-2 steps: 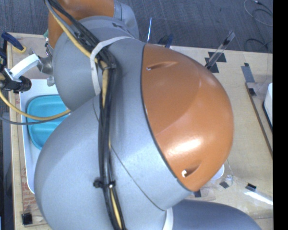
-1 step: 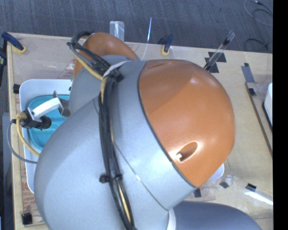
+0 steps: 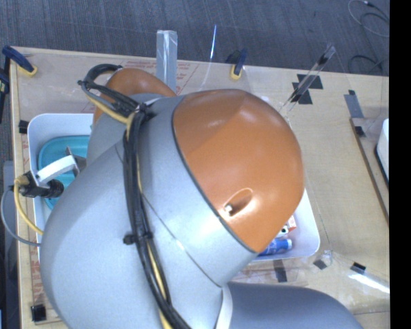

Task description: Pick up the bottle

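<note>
Even, bright light falls from above; my arm [image 3: 192, 211] looms close and slightly soft, its orange cap [image 3: 240, 163] showing a faint sheen, perhaps overhead glare.

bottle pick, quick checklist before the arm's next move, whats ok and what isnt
1. Bottle located: cannot tell; the arm covers most of both bins.
2. Gripper state: cannot tell; the arm's own body blocks it.
3. Left bin contents: cannot tell; a teal item shows at its edge, otherwise covered.
4. Right bin contents: cannot tell; a blue and red item peeks out under the arm.
5. Cable along the arm: ok, lying against the grey shell.
</note>
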